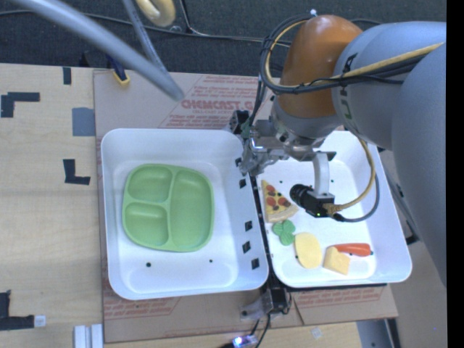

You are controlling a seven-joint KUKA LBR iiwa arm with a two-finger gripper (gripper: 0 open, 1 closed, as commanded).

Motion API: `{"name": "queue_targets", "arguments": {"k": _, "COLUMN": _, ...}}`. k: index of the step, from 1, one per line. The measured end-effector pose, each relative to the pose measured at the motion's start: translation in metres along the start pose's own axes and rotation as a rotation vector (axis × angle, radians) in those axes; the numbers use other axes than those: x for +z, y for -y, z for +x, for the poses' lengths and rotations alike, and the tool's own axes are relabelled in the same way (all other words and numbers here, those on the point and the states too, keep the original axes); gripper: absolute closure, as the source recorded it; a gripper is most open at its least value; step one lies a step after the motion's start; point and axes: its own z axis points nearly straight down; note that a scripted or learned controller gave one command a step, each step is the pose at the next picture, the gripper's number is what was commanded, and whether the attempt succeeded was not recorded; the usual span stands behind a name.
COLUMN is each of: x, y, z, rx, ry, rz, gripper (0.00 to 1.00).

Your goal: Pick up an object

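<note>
Nothing is lifted as yet: a toy pizza slice, a green piece, a yellow piece and a cheese wedge lie loose in the right bin, and a green divided plate lies in the left bin. The arm bends down from the right, with its end effector low at the right bin's far left corner, near the pizza slice. Whether it is open or closed cannot be told.
</note>
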Motion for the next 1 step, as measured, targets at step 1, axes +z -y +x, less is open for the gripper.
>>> {"name": "queue_targets", "arguments": {"k": 1, "x": 0.0183, "y": 0.0117, "z": 0.0533, "rx": 0.000, "ry": 0.001, "rz": 0.001, "gripper": 1.00}}
